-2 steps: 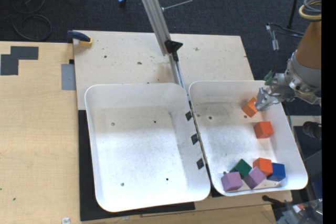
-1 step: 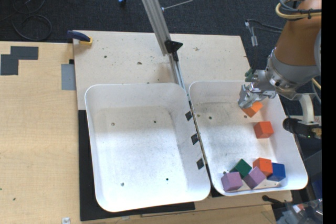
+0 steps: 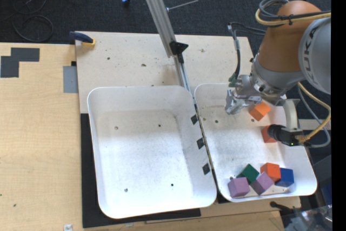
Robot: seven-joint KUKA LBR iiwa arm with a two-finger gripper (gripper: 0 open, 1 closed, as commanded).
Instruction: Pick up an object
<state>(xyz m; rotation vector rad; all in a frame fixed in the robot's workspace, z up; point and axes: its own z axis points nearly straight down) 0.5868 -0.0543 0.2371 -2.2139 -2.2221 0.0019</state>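
The gripper (image 3: 236, 104) hangs over the right bin (image 3: 232, 138); an orange block (image 3: 260, 111) sits just beside it (held or not, I cannot tell). Pickup unconfirmed.

Two shallow white plastic bins sit side by side on the pale wooden bench (image 3: 135, 57), the left bin (image 3: 108, 100) touching the right bin (image 3: 308, 181). In the right bin's near corner cluster two purple cubes (image 3: 238, 186), a green cube (image 3: 250, 173), an orange cube (image 3: 271, 170) and a blue cube (image 3: 286, 176). A slanted aluminium rail (image 3: 159, 11) rises behind the bins' shared edge.
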